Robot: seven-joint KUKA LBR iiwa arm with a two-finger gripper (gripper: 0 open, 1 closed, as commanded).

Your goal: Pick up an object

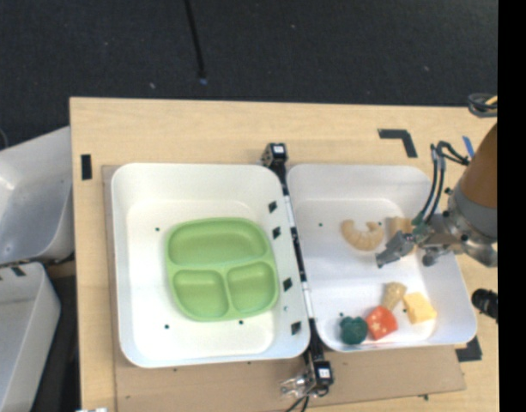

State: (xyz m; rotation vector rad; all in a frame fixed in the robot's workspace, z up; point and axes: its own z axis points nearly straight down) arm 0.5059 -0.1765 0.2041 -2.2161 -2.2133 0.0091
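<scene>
Over the right-hand shallow white bin [331, 187], the grey two-finger gripper [408, 251] hangs with its fingers spread and nothing between them.

Its dark fingers [393, 251] splay to either side of the wrist, one reaching toward the bin's middle, and they stand just beside a pale tan curved pastry-like piece [360, 234] without clearly touching it. Nearer the front wall of the same bin lies a cluster of small toy foods: a dark green lump [353, 330], a red rounded piece [381, 322] touching it, a small tan chunk [394, 295] just behind, and a yellow block [419, 308] to the right. The left-hand shallow white bin [142, 187] holds a light green plastic tray with three compartments [221, 267], lying flat near its middle, well apart from the arm.
</scene>
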